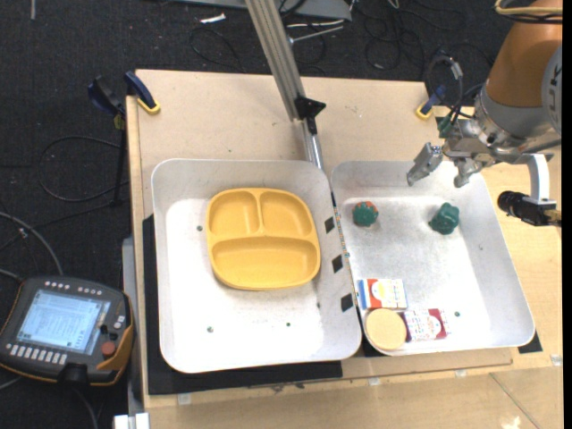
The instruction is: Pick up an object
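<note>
Near edge, right bin (500, 266): round tan lid (387, 329) at the front rim, a small carton (382, 291) just behind it, a red/white pack (424, 325) touching the lid's right side. All three lie flat, untouched.

Left bin (179, 239): yellow tray (264, 238) w/ three compartments, nothing in them as far as visible. Not a likely pick target, too wide for the fingers (judgement).

Mid right bin: two green items, well apart from each other. Green w/ red spot (365, 214) near the bin's left wall; plain green lump (444, 218) further right. Both rest on the bin floor.

Far: end effector (441, 167) hangs over the back rim of the right bin, fingers spread, nothing between them. Its right finger is closest to the plain green lump, but apart from it, above and behind.

Progress: pick not yet done. No obj lifted, no contact w/ any obj. Left to do, judged from layout: come down over a target (plain green lump looks nearest), close on it, lift clear of the bin. Approx early stage, pre-grasp. Can't tell which obj is the intended one.

Tabletop (223, 114) behind the bins is bare apart from a metal pole (277, 43) crossing it.
</note>
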Controlling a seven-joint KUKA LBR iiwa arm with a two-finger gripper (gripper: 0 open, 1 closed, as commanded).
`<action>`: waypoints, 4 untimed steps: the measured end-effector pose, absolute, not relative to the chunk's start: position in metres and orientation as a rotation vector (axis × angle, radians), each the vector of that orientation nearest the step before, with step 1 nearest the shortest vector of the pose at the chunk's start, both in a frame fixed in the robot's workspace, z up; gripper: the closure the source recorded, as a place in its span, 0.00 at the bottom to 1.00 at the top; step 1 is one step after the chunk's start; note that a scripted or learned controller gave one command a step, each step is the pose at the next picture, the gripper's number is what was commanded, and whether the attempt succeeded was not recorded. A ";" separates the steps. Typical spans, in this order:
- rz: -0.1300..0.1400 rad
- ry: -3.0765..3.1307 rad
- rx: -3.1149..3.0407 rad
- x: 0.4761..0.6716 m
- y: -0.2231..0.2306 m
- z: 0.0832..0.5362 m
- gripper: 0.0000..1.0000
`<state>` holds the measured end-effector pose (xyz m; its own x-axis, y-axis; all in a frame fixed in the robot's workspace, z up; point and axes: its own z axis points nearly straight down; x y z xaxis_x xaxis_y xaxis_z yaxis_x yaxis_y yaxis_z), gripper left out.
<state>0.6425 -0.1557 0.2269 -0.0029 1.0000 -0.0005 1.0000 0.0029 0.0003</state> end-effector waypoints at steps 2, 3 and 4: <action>-0.006 2.226 2.223 0.644 -0.154 0.163 0.00; -0.005 2.226 2.221 0.647 -0.155 0.119 0.00; -0.004 2.225 2.220 0.647 -0.154 0.094 0.00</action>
